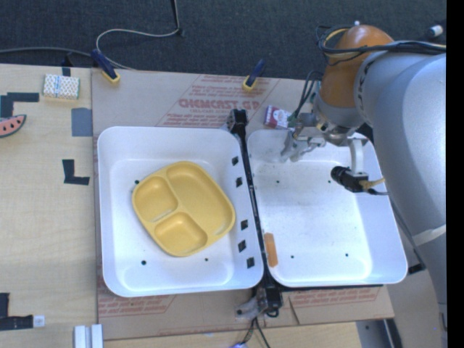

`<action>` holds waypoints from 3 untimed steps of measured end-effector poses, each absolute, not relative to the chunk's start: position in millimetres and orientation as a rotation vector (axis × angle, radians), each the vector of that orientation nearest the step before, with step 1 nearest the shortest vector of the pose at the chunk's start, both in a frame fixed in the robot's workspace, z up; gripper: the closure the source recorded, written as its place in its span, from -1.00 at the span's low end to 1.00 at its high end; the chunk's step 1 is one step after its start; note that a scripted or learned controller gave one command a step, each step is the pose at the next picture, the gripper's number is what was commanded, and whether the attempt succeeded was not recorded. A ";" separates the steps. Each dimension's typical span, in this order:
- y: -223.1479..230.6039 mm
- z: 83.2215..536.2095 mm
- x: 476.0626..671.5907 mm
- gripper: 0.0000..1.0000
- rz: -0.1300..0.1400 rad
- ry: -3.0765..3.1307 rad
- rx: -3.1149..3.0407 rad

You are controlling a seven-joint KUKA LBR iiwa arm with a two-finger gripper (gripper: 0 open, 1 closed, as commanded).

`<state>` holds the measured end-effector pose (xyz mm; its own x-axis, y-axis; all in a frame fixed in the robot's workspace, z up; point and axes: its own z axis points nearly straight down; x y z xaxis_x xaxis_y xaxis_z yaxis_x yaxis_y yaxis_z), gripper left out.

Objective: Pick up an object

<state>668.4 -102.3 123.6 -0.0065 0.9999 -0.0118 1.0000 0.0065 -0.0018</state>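
While arm up: yellow tray (183, 207) in L bin (116, 267).

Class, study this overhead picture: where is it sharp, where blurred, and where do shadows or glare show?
Camera view: the yellow divided plate is sharp, with soft shade in its compartments; the gripper looks slightly blurred; the right bin looks bright white with little surface detail; the arm shows a soft highlight.

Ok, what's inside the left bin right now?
One yellow divided plate lies flat in the left bin, with three compartments that look bare. Whatever is underneath the plate is covered. The gripper is over the right bin's far corner.
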 end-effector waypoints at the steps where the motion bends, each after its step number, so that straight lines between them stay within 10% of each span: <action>1: -102.6 123.4 668.3 -1.00 -0.016 2.223 2.209; 2: -102.5 85.5 543.7 -1.00 -0.003 2.222 2.225; 3: -102.9 95.5 545.3 1.00 0.002 2.218 2.219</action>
